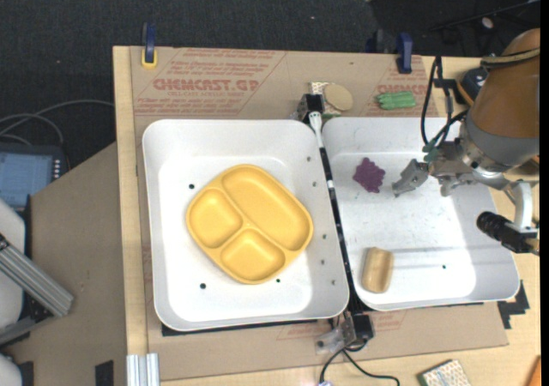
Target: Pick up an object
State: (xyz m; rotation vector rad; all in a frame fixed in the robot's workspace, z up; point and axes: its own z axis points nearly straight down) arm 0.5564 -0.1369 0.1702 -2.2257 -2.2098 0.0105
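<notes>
The arm is at the approach step: nothing is lifted yet, and the pincer (422, 175) hangs over the right-hand shallow white plastic bin (446, 290), low near its floor. The two grey fingers appear spread, one reaching toward the left at about the bin's middle height, the other nearer the wrist, with only bare bin floor showing between them; it grips nothing and touches no object as far as can be seen.

The nearest candidate is the small purple knobbly object (370, 174), just to the left of the pincer, apart from the leading finger. A tan, rounded cork-like block (377, 269) lies farther off, down and to the left of the pincer, near the bin's front wall. The yellow three-compartment plastic tray (249, 223) sits well to the left, in the other white bin (171, 161).

Judging from this, the next move calls for a short shift leftward so the fingers straddle the purple piece, then closing and lifting.
</notes>
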